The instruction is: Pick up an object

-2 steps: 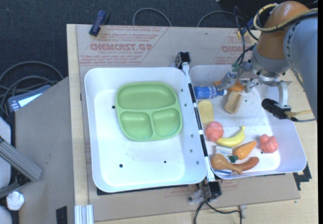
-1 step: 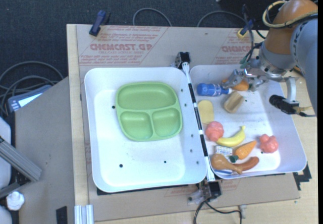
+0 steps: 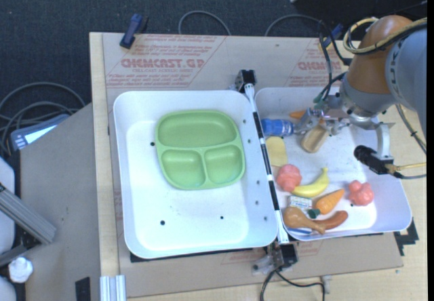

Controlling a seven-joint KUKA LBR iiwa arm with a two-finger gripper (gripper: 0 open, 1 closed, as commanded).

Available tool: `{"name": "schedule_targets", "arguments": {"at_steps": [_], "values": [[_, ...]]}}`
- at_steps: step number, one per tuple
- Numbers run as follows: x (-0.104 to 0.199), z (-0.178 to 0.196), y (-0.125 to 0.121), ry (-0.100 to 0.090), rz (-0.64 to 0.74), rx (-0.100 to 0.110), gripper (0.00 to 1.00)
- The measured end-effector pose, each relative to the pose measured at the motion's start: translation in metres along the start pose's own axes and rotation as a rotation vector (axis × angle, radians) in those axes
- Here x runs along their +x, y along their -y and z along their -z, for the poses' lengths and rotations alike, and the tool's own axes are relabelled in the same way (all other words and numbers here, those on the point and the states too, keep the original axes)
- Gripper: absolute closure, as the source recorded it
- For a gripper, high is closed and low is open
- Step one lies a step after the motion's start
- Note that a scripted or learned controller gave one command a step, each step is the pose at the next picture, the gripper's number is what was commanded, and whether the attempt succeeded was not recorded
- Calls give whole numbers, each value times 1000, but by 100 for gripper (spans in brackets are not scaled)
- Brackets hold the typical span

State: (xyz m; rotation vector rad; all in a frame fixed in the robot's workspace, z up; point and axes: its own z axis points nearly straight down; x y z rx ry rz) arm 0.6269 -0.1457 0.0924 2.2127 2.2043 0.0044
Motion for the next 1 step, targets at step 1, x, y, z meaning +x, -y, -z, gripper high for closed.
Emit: {"name": "schedule_targets", "arguments": {"at_steps": [1], "values": [[30, -12, -33, -14, 6, 45, 0]]}}
